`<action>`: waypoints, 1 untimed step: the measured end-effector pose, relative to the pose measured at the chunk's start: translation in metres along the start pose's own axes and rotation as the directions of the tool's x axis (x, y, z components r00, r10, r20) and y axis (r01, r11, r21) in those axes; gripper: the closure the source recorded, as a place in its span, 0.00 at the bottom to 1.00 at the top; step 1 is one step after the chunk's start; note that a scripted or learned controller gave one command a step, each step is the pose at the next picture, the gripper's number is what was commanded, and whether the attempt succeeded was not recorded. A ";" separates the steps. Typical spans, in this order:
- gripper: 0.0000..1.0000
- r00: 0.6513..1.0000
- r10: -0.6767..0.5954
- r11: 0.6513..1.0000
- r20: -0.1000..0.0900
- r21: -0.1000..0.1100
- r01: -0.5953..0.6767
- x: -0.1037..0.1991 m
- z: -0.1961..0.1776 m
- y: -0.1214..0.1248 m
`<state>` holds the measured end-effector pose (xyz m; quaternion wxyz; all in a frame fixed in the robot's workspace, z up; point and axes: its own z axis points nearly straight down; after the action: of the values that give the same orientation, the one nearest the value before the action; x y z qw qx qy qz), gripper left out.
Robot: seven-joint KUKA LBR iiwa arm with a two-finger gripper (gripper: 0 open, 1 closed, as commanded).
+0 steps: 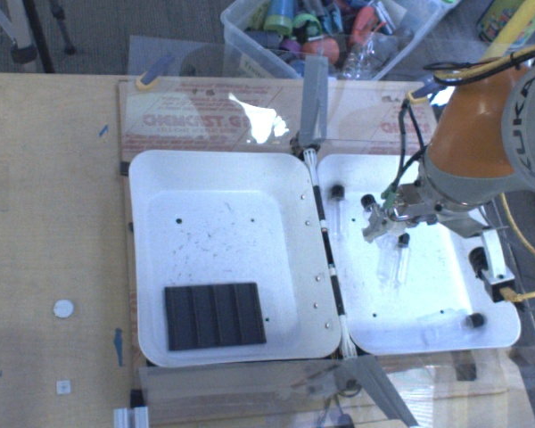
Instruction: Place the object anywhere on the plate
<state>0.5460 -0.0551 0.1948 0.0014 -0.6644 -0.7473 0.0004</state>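
While gripper (pixel 385 224) hovers over right bin (pixel 446 328), finger state unclear; dark plate (pixel 214 315) left.

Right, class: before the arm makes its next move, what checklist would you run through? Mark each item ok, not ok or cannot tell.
1. The dark ribbed plate lies flat in the left bin, fully in view: ok.
2. The tool is over the right bin, where the small dark pieces lie: ok.
3. An object is held in the tool: cannot tell.
4. A loose piece lies within the right bin, apart from the tool: ok.
5. An object is already on the plate: not ok, its top is bare.
6. The cables at the wrist hang above the bin, not snagged: ok.
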 end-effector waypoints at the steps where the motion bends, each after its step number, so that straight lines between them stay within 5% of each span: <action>1: 1.00 0.997 0.076 0.997 0.001 -0.003 -0.076 0.065 0.002 0.082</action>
<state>0.6194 0.0193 0.1927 0.0002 -0.6925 -0.7214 -0.0002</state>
